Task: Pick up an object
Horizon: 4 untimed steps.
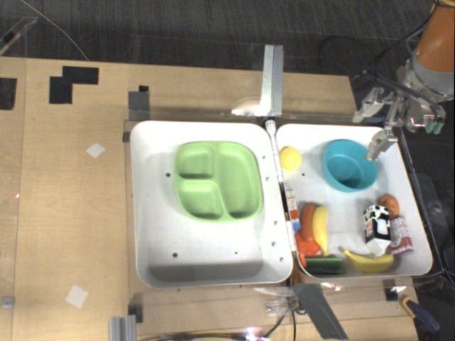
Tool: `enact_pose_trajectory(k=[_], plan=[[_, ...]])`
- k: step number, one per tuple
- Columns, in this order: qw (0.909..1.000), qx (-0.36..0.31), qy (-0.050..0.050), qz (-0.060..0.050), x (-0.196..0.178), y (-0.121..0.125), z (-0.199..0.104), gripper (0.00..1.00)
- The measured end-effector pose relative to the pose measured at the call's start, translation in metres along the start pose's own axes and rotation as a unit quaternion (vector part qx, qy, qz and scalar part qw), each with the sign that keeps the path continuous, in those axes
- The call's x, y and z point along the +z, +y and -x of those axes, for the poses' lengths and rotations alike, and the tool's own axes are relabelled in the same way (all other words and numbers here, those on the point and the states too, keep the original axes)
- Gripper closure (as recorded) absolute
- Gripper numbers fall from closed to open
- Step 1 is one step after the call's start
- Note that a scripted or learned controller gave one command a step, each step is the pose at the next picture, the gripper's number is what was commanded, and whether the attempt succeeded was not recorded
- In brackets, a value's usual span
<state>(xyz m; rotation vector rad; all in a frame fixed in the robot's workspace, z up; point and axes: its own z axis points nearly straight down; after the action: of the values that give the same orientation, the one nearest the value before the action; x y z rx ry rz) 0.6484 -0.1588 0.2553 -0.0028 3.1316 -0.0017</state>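
Note:
The right bin [419, 261] holds several objects. A blue bowl [347, 165] sits at its back and a yellow ball [290, 158] lies near the divider. An orange piece [307, 231], a yellow piece [321, 227], a dark green piece [325, 265] and a banana [370, 261] lie at the front. At the right sit a black-and-white toy [377, 223], a brown piece [388, 204] and a red-and-white packet [401, 236]. My gripper [380, 137] hangs open over the bowl's right rim with nothing between its fingers.
The left bin [153, 261] carries a green divided plate [217, 180]. A metal post [273, 80] rises behind the divider between the bins. The arm's orange band [435, 41] is at the top right, with cables around the wrist.

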Motion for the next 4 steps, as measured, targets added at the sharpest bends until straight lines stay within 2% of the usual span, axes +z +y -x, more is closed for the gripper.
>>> enact_pose_trajectory(k=[1,2,3,4], plan=[[0.9974,0.072,0.005,0.001,0.155,-0.047,-0.064,0.00],[0.9943,0.107,0.001,0.000,0.154,-0.037,-0.099,0.00],[0.9903,0.139,-0.007,-0.001,0.162,0.012,-0.115,0.00],[0.9913,0.131,-0.007,0.000,0.162,0.075,-0.116,0.00]])
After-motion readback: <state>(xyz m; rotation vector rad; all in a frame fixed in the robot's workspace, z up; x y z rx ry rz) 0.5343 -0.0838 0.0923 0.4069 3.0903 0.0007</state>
